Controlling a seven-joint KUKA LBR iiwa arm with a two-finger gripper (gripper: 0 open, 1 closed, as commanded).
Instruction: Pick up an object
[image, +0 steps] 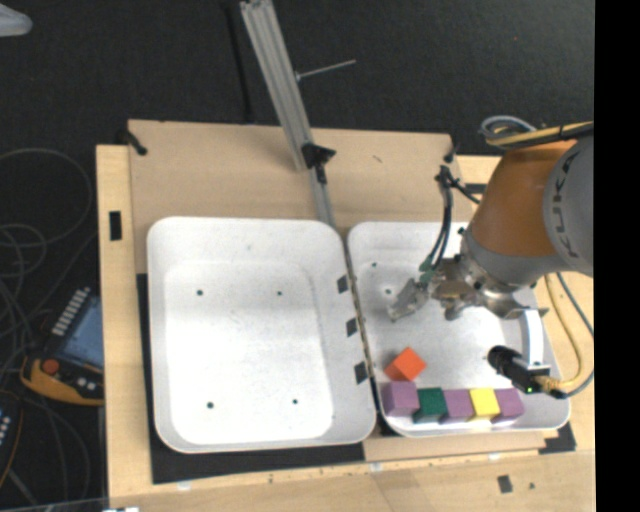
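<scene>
The gripper (408, 300) hangs over the right bin (375, 250), fingers pointing toward the divider; whether they are spread or closed cannot be told, and the view seems too blurred to show anything between them. Just below it lies an orange block (406, 365). Farther below, a row of blocks: purple (400, 398), green (431, 404), yellow (484, 402).

You have two white bins, the left (250, 330) and the right (455, 345), speckled faintly grey, on a pale tan bench (240, 175). In the right bin sit an orange block (405, 365), purple blocks (400, 398), a green block (432, 404) and a yellow block (485, 402). The arm (530, 215) is grey with an orange band. The floor (100, 70) is black.
</scene>
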